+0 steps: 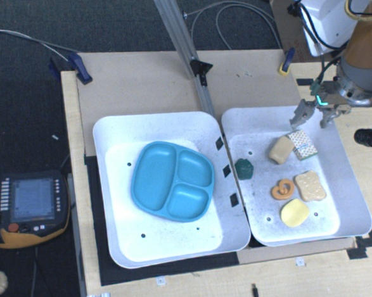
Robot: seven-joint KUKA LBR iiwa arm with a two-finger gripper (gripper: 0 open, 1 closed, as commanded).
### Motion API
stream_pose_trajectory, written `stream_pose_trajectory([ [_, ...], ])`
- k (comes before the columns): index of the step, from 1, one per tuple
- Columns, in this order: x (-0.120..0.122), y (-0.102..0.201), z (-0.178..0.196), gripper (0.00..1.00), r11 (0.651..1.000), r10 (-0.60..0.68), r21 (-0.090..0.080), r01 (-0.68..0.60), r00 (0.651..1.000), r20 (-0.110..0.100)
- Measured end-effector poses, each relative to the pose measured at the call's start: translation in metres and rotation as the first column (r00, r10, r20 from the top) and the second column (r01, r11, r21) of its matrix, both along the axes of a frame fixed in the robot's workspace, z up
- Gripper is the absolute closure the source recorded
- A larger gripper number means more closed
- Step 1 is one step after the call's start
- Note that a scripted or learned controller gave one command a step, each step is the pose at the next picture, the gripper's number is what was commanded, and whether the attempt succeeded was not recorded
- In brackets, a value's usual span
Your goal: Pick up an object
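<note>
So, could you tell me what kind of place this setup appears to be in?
Most likely a robotics lab test bench. A grey and orange robot arm reaches over two white bins, one holding a blue divided tray and the other toy food, and a teach pendant lies on the dark floor amid loose cables.

Grey KUKA arm with orange wrist band [361, 43] enters at upper right of frame. Two-finger gripper [315, 113] at right, upper-middle; fingers [301, 114] spread apart, pointing down, nothing between them.
</note>
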State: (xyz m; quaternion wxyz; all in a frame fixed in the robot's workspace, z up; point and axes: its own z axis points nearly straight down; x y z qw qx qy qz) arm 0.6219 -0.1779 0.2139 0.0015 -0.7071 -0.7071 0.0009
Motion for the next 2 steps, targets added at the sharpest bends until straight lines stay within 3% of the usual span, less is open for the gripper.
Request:
stream_pose_trajectory([
  [1, 0.001, 0.0, 0.002, 0.0, 1.0, 0.001, -0.001, -0.001, 1.0, 0.003],
  [2, 0.004, -0.009, -0.049, 0.0, 1.0, -0.001, 0.0, 0.001, 1.0, -0.002],
])
